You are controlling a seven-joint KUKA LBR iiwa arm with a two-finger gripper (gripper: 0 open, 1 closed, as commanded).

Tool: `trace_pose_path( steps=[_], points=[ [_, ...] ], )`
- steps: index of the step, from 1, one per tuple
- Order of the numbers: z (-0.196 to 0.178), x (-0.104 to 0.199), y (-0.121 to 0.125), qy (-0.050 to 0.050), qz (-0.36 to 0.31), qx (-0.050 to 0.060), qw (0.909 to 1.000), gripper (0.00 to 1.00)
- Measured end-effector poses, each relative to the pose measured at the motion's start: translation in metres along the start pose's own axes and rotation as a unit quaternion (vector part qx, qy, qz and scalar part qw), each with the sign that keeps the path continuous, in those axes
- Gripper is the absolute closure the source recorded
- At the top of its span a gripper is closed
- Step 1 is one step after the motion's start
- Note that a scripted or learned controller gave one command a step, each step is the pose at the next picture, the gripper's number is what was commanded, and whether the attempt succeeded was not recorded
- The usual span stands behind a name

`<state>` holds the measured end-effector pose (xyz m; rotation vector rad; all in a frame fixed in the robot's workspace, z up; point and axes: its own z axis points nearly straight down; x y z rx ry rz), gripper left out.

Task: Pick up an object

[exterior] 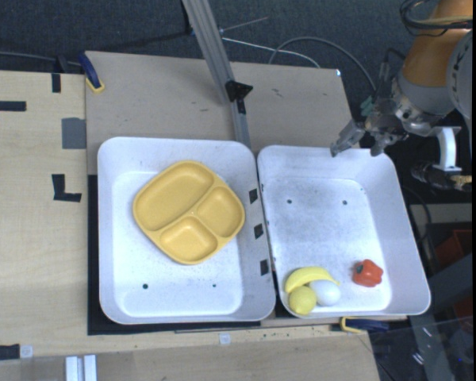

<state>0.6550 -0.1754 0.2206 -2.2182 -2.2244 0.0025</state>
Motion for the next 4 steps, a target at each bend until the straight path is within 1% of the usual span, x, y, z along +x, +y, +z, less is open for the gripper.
trace_pose_path(
  steps=[1, 2, 3, 4],
  points=[
    [0.0, 0.0, 0.0, 0.0, 0.0, 0.0, 1.0, 0.0],
    [0.045, -0.001, 0.004, 0.0, 0.0, 0.002, 1.0, 0.0],
    [0.108, -0.004, -0.002, 0.001, 0.001, 0.004, 1.0, 0.0],
    [0.134, -0.003, -0.002, 0.0, 0.0, 0.001, 1.0, 0.0]
  ],
)
